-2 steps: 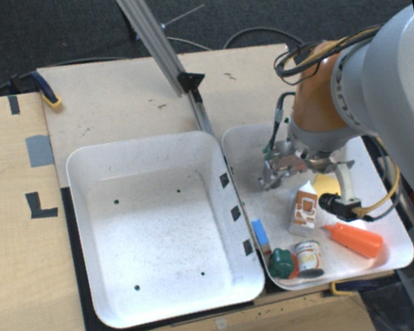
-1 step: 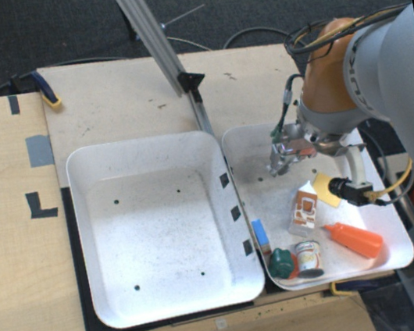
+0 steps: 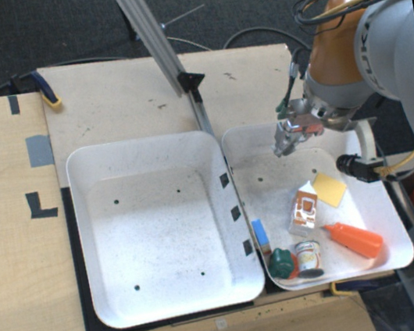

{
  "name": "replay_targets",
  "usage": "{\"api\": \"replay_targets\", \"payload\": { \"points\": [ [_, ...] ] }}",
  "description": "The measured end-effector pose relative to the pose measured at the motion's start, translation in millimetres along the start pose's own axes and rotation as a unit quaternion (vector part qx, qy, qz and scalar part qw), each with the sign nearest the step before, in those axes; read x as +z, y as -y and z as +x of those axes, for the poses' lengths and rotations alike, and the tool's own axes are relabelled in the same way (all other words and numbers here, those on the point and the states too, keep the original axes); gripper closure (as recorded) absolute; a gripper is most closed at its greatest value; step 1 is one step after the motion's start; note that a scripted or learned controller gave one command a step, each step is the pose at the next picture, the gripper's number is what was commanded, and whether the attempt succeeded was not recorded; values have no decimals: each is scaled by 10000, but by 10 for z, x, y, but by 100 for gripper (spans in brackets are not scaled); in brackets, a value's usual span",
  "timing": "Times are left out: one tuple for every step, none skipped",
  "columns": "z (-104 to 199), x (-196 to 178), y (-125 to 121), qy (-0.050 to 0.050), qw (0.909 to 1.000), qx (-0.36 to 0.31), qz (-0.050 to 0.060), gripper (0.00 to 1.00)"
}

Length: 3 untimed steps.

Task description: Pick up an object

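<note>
Camera view: the gripper (image 3: 285,141) hangs over the far part of the right bin (image 3: 258,161), its fingers pointing down. Whether they are parted or closed cannot be told at this angle, and nothing shows between them. All the objects lie nearer the camera than the gripper: the small orange-and-white box (image 3: 304,209) and the yellow block (image 3: 330,188) closest below it, the orange bottle (image 3: 355,240) beyond those, and the can (image 3: 308,257), green object (image 3: 281,263) and blue stick (image 3: 261,235) by the bin's near wall. The box looks the likeliest target. Its long axis runs from near-left to far-right, slightly tilted; closing across its short sides, centred, after descending squarely, should give the firmest hold.
</note>
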<state>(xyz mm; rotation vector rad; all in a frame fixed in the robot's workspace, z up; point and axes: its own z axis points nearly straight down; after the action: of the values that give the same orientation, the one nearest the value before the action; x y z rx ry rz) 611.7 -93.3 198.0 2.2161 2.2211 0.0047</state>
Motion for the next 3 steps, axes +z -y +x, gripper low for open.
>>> {"api": "replay_targets", "payload": {
  "points": [
    [2,-416,-10,-1,10000,5,8,100],
    [528,-493,38,-14,10000,-20,27,100],
    [986,-490,68,-12,10000,-20,36,100]
  ]
}}
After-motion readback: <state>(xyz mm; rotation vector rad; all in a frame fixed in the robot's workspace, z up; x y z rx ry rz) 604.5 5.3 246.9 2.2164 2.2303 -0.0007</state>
